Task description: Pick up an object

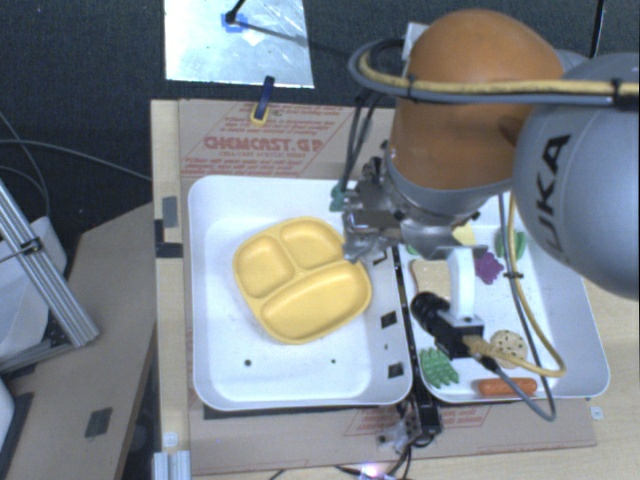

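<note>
A yellow divided plate (300,280) with three compartments lies in the left bin (230,368), tilted toward the back left. My gripper (357,236) hangs under the grey arm with its orange band, right at the plate's back right rim. The metal parts of the gripper overlap the rim there, and the wrist hides how it meets the plate. I see nothing lifted off the bin floor.
The right bin (585,363) holds a purple grape bunch (488,266), a speckled cookie (509,345), a green leafy piece (438,369), an orange carrot (505,389) and a yellow piece (464,236). The arm covers the back of that bin. A cardboard sheet (260,140) lies behind the bins.
</note>
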Controlling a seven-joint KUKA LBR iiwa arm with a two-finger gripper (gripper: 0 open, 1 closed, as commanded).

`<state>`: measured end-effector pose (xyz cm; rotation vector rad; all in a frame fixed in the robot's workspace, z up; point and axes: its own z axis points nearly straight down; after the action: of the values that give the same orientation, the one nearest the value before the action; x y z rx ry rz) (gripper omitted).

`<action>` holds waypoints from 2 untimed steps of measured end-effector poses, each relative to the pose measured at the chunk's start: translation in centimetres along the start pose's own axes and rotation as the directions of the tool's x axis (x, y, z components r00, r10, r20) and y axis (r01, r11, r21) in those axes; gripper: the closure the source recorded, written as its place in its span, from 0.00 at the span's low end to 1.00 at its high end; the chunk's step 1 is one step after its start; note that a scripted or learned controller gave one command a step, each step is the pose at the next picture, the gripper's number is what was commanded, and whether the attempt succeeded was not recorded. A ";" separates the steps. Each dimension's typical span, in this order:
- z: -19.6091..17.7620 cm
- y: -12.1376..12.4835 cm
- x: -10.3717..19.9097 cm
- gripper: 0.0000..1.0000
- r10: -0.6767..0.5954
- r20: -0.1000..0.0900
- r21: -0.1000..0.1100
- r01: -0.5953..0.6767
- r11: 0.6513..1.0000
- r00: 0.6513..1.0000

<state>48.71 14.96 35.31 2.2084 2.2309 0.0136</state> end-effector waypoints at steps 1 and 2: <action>-0.8 0.0 -0.3 1.00 0.000 0.003 0.004 0.000 1.000 1.000; -1.8 0.1 -0.3 1.00 -0.006 0.003 0.003 0.006 1.000 1.000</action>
<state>48.80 14.64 37.11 2.2013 2.2377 0.0070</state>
